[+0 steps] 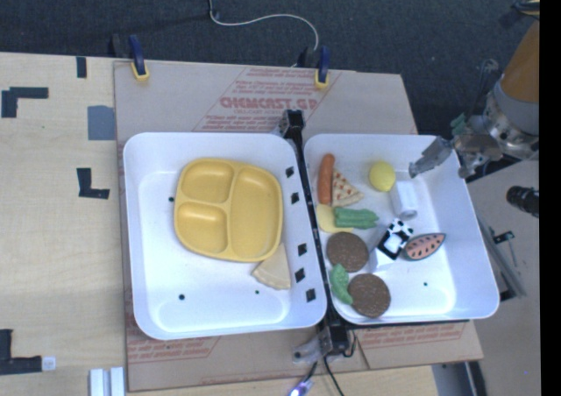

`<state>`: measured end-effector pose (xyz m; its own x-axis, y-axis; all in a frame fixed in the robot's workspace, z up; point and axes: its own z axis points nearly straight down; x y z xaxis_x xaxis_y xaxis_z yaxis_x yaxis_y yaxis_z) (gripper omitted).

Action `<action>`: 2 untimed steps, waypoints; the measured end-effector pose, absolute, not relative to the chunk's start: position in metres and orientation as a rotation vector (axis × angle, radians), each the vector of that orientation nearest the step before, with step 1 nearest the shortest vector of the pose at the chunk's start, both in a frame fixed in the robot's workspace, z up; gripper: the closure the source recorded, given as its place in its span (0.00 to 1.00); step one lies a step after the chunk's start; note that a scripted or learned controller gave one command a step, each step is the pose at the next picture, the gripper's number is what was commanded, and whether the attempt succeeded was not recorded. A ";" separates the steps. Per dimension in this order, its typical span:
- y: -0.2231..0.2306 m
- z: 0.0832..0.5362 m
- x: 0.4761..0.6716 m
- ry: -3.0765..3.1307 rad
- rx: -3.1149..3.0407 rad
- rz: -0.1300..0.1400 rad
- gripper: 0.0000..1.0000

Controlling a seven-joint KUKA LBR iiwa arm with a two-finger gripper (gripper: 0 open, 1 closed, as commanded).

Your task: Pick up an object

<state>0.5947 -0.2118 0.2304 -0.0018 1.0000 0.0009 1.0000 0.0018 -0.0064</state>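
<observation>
Over right bin (pixel 465 236), gripper (pixel 431 158) (empty)

Yellow plate (pixel 230 208) (checkered black-and-white cube (pixel 396 237))

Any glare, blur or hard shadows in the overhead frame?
Camera view: lighting is even and soft, with only faint shadows under the yellow plate and the toy food; the white right bin is bright but not blown out; the small items such as the lemon read slightly soft; the claw at the bin's upper right corner is blurred, its fingers indistinct.
</observation>
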 end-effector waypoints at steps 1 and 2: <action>-0.186 0.094 0.626 -2.223 -2.222 0.005 0.00; -0.145 0.082 0.669 -2.227 -2.215 0.005 0.00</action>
